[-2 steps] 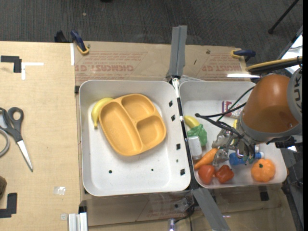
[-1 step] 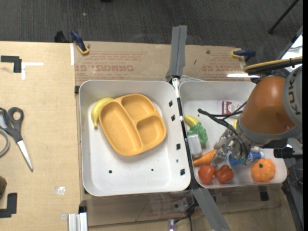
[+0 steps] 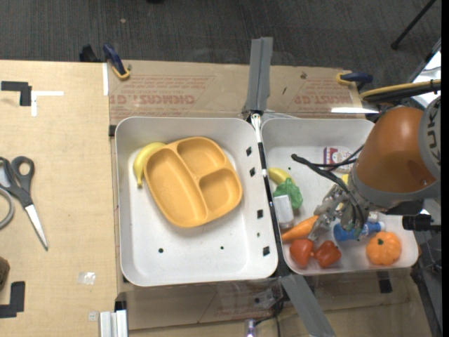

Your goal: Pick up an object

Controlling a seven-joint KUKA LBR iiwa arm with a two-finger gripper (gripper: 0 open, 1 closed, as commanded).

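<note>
On my feed the left bin (image 3: 133, 258) holds a yellow divided plate (image 3: 191, 181), three compartments, lying at a slant. A banana (image 3: 144, 159) curls against the plate's upper left rim, partly tucked under it.

The right bin (image 3: 309, 128) is the crowded one. Near its left wall I see a small yellow piece (image 3: 278, 175), a green leafy toy (image 3: 290, 192) below it, and a pale little bottle (image 3: 283, 208) just beside the green one. A carrot (image 3: 300, 228) lies slanted under those, touching a red tomato (image 3: 300, 252). A red pepper (image 3: 327, 254) sits right beside the tomato. Further right there is a blue object (image 3: 346, 232) partly under the gripper, and a small orange pumpkin (image 3: 384, 248) by the bin's lower right corner. A white packet with purple print (image 3: 335, 156) lies toward the back of this bin.

The arm (image 3: 396, 153) comes in from the right, its orange band bulking over the right bin's back half. The gripper (image 3: 337, 218) points down and to the left, low over the clutter between the carrot's thick end and the blue object. I cannot tell whether its fingers are spread or pressed together; cables and metal parts blur together there, and I see nothing clearly pinched between them.

On the bench at far left lie scissors (image 3: 27, 196). Cardboard (image 3: 182, 90) sits behind both bins, with blue clamps (image 3: 116, 60) on its corners.
</note>
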